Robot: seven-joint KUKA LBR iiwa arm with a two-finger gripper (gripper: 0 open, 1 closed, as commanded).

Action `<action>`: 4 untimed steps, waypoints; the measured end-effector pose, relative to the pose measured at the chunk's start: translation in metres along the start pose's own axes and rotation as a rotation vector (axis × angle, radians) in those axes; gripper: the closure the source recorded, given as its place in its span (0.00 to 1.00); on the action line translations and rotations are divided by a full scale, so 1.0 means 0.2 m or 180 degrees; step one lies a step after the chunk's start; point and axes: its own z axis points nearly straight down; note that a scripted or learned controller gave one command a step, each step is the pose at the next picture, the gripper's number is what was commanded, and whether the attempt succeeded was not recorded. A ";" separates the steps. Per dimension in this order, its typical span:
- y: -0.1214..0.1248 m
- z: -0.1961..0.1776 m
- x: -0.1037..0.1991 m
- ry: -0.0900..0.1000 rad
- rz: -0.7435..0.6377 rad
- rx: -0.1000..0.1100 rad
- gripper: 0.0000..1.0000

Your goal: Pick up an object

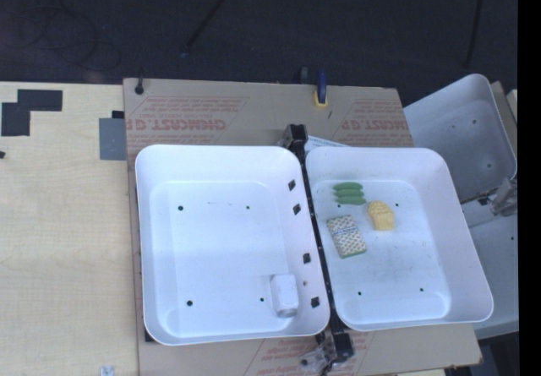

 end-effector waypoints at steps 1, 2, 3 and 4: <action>-0.02 0.48 0.24 0.0037 -0.0009 0.0080 1.00; 0.16 0.05 0.00 0.0000 0.0008 0.0017 1.00; -0.03 0.49 0.01 0.0033 0.0006 0.0080 1.00; -0.01 0.25 0.41 0.0027 -0.0025 0.0039 1.00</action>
